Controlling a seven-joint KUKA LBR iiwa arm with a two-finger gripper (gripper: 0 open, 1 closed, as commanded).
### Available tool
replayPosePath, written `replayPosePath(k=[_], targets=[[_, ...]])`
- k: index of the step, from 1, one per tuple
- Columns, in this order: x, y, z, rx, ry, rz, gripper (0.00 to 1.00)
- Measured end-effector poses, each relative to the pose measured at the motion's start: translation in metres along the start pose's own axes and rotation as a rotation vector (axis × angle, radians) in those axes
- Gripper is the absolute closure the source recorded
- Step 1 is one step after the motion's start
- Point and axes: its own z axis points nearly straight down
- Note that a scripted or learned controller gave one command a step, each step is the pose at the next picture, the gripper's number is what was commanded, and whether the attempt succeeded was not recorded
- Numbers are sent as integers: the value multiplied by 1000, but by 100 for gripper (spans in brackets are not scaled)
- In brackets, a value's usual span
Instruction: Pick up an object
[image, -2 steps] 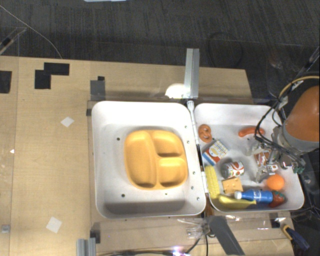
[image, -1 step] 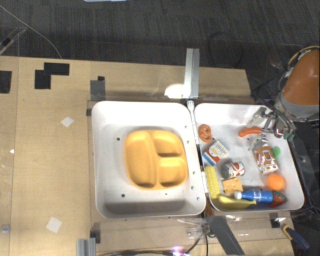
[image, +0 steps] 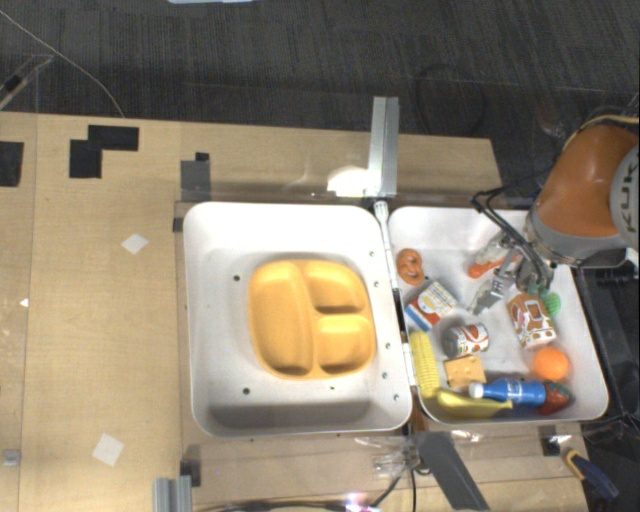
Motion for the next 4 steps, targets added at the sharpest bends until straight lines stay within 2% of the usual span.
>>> replayPosePath(k=[1,2,3,4], targets=[[12,10,0,0,2,416,0],[-29,21,18,20,38,716,0],[-32,23,4,16,29,708,100],[-35,25,-9,12,21,699,100]])
